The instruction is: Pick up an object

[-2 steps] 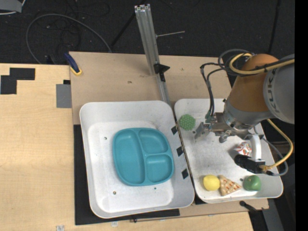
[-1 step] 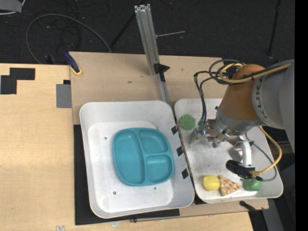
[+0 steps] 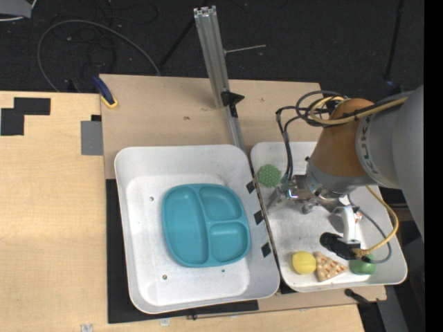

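Reaching in from the right, the grey arm (image 3: 346, 151) with its orange band hangs over the far half of the right bin (image 3: 299, 235), one of 2 white bins side by side on the bench (image 3: 166, 109). The gripper (image 3: 289, 194) sits low near that bin's left wall. From this slant I cannot tell how far open it is, and nothing can be seen in its hold.

A green ball (image 3: 269, 176) lies in the far left corner of the right bin, just beside the gripper on its left; whether they touch is unclear. Along the near edge of the same bin, 3 small things lie in a row, well apart from the gripper: a yellow round fruit (image 3: 303, 262), touching what looks like a toy pizza slice (image 3: 329, 268), and a small green piece (image 3: 363, 266) in the near right corner.

The left bin (image 3: 138, 185) carries a teal plate (image 3: 205, 224) with 3 compartments, lying flat near its middle.
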Tool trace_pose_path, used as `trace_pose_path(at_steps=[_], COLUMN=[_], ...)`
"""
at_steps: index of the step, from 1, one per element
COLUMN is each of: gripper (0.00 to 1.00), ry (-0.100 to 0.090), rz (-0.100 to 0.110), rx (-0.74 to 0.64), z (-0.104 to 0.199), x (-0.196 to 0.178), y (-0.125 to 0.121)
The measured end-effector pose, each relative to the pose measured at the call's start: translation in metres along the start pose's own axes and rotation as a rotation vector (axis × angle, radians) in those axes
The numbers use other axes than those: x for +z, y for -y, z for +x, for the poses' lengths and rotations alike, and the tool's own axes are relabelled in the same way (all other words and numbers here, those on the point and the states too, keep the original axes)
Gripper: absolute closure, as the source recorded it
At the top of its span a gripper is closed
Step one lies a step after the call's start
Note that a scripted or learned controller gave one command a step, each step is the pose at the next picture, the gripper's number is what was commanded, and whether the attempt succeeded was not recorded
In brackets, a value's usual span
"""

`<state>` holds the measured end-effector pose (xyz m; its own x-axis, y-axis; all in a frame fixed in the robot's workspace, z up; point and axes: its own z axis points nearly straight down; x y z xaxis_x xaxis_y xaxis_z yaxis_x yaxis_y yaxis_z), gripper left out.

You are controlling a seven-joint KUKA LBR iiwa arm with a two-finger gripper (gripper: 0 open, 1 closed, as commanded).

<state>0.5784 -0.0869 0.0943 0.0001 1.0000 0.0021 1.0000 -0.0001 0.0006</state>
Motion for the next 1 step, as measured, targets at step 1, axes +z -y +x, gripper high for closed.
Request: trace_pose_path(at_steps=[1], gripper=[1.0], ry=[-0.004], rz=[-0.009], rx=[0.003], z=[0.0017], x=[-0.0112], y=[-0.0023])
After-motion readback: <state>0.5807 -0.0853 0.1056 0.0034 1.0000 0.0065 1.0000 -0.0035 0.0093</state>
